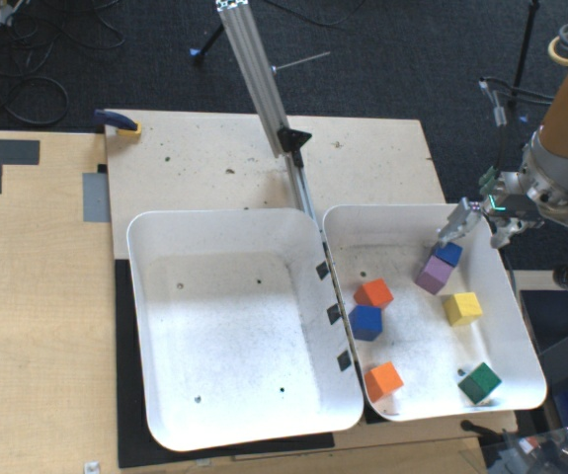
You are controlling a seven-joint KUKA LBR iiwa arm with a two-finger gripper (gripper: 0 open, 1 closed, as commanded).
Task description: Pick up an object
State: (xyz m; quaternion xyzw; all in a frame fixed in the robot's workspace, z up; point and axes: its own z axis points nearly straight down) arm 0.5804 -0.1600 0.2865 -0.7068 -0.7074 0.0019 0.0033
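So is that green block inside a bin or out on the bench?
Inside. The green block lies in the right bin, near its front right corner.

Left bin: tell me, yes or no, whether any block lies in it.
No. The left bin holds no block; the blocks, such as the yellow block, all lie in the right bin.

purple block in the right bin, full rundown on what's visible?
The purple block is a small, matte lilac cube, sitting tilted on the floor of the right bin, near its upper right. A smaller blue block touches or overlaps its upper edge. The gripper hangs just above that pair. The yellow block lies apart, to its lower right.
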